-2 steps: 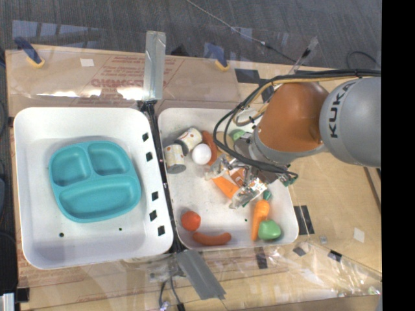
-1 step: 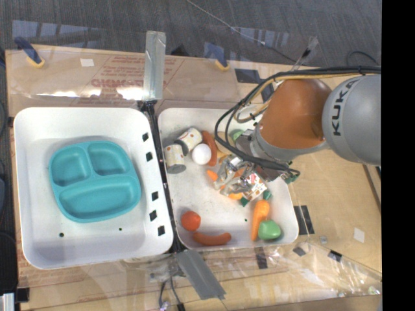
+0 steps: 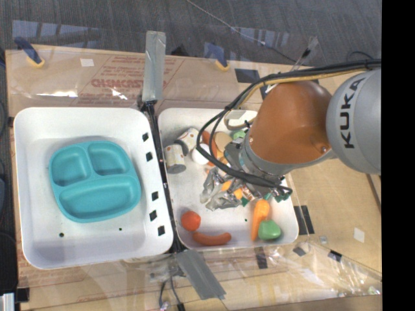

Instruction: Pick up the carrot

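The carrot [image 3: 259, 216] lies in the right bin [image 3: 194, 120], near that bin's front right corner, standing roughly on end in the view with its orange body running from the gripper's underside toward the front wall. Its lower end touches a green, rounded toy vegetable [image 3: 270, 230] that sits just beside it against the front right corner. To the carrot's left, along the front wall, rest a red sausage-shaped piece [image 3: 211, 238] and, just behind it, a small red-orange tomato-like ball [image 3: 190, 221]. The gripper [image 3: 228, 193] is down inside the right bin, its metal parts hanging over the middle of the floor just left of the carrot's upper end; small orange bits show among the metal, but whether the fingers are wide, narrow or closed on anything cannot be told from this angle. The arm's orange band [image 3: 292, 125] and grey link cover much of the bin's back right part. Behind the gripper, near the divider, stand a small grey-and-white can-like object [image 3: 174, 157] and a white piece [image 3: 189, 138]. The left bin [image 3: 29, 173] holds a teal divided plate [image 3: 95, 180]. Both bins sit on a desk [image 3: 337, 186] covered with clear plastic sheeting.
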`<state>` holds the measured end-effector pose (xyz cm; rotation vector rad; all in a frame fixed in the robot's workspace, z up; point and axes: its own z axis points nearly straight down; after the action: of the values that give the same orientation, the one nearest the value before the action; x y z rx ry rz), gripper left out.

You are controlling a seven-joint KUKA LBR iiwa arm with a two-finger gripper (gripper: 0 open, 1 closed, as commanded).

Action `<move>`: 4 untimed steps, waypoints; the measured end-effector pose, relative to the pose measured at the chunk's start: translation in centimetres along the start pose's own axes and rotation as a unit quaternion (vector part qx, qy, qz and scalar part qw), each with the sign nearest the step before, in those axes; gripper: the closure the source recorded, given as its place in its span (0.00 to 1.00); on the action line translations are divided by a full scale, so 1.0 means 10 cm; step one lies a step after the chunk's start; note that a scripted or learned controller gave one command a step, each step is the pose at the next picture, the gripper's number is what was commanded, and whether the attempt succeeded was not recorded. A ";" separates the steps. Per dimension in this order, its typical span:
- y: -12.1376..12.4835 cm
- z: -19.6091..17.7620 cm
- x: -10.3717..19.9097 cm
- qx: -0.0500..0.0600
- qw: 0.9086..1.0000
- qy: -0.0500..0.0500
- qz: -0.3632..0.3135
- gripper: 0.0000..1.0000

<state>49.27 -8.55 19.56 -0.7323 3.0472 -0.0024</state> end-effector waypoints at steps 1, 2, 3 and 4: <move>-0.55 -0.45 -0.23 -0.001 0.997 0.002 -0.080 1.00; -0.55 -0.45 -0.23 -0.001 0.997 0.002 -0.080 0.00; -0.69 1.04 0.19 -0.002 0.991 0.002 -0.134 0.00; -0.99 1.04 0.49 -0.002 0.973 0.002 -0.231 0.00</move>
<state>49.50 -19.64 9.20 -1.4174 2.8010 0.0003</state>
